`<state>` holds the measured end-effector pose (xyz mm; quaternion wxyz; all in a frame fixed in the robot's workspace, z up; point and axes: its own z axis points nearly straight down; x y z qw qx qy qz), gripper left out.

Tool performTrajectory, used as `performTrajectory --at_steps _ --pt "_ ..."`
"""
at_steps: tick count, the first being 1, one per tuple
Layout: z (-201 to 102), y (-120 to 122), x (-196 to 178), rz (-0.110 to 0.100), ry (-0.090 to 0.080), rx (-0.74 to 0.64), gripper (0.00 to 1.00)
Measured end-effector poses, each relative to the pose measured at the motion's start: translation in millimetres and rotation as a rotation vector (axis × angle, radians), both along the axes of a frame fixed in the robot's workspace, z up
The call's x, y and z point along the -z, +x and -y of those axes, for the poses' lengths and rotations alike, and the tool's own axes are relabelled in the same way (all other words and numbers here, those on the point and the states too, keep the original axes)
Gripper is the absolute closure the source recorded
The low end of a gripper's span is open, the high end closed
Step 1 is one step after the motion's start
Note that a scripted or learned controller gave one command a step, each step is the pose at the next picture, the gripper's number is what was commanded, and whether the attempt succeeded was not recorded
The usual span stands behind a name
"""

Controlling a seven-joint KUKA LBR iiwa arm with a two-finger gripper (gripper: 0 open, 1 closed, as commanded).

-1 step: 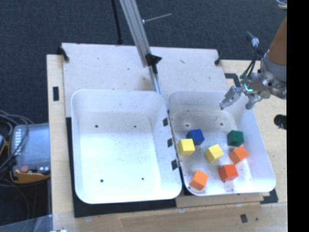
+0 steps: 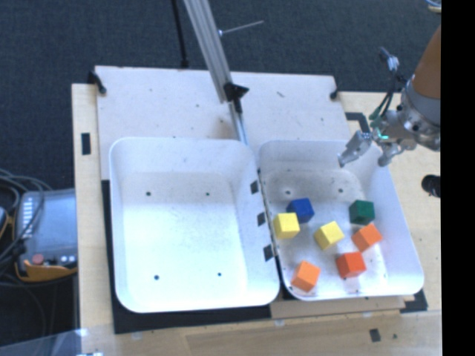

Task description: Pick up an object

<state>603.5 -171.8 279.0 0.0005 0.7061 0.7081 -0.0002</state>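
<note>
- Clearly, the main risk is crowding: the blocks in the right bin (image 2: 404,262) lie close together, so a descent aimed at one could nudge a neighbour or close on two corners at once.
- The green block (image 2: 361,212) and the orange block (image 2: 367,236) below it look to be touching or nearly so; fingers coming down between them would likely push one aside.
- The red block (image 2: 350,264) and the low orange block (image 2: 306,275) lie near the bin's front wall, where a finger might strike the rim before closing.
- The gripper (image 2: 369,149) hangs over the far right corner of the right bin, its two fingers spread apart and pointing down, with nothing between them.
- The green block is the nearest candidate, lying toward the camera from the gripper and well apart from it; height above the bin floor is hard to judge from this slanted view.
- The blue block (image 2: 300,209) and a yellow block (image 2: 286,225) sit touching near the bin's left wall, further off; the second yellow block (image 2: 328,234) lies mid-bin.
- The left bin (image 2: 126,162) is white and shallow, beside the right one.
</note>
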Motion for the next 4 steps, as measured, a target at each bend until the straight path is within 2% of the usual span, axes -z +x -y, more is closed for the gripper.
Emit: performTrajectory --at_steps 2,3,4 --pt "8 -12 122 -0.006 0.001 0.006 0.0" --pt "17 -15 169 0.003 0.0 0.004 0.0" --pt "19 -15 157 0.006 -0.002 0.011 1.0"
